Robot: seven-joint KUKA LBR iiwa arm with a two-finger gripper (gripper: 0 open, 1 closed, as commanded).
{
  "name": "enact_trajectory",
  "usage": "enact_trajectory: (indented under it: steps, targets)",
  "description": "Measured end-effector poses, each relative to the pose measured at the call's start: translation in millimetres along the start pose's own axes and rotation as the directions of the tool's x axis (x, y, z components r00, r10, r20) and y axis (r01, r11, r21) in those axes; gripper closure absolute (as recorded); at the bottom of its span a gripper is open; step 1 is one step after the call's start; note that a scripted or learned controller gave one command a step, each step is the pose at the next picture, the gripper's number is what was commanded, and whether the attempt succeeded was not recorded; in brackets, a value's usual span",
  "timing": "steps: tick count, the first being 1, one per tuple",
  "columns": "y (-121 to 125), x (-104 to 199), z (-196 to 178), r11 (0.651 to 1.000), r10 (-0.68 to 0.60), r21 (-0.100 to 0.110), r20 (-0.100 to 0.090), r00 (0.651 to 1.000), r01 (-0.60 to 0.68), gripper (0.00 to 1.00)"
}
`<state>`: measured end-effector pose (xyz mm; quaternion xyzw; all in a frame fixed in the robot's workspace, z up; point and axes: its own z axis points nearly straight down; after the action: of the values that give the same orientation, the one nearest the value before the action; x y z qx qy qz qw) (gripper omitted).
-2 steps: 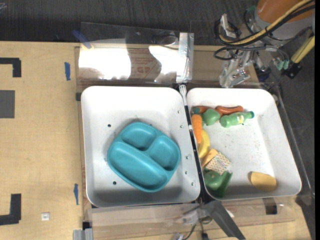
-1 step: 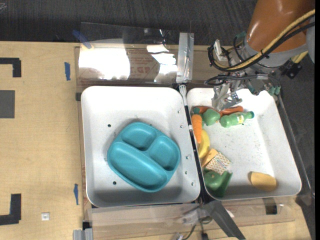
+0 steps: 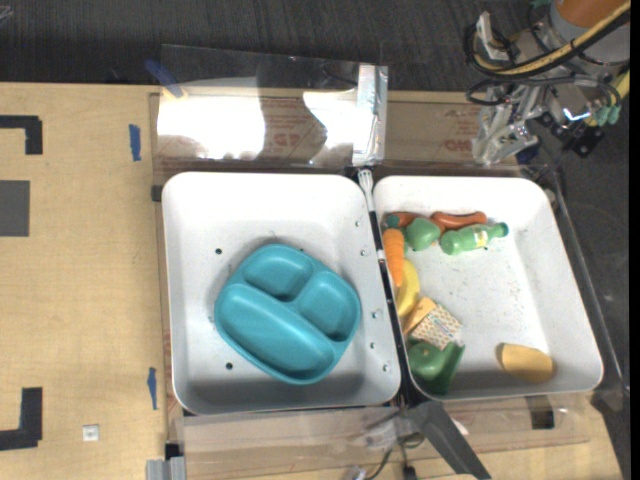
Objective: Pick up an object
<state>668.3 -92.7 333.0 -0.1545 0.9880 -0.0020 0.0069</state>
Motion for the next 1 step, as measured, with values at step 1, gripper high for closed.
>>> enact_trajectory:
  steps: [1]
  targets:
    - [-4.6,2.0,12.7,0.999,0.039,-0.005,-0.007,0.999,-0.039,1.00]
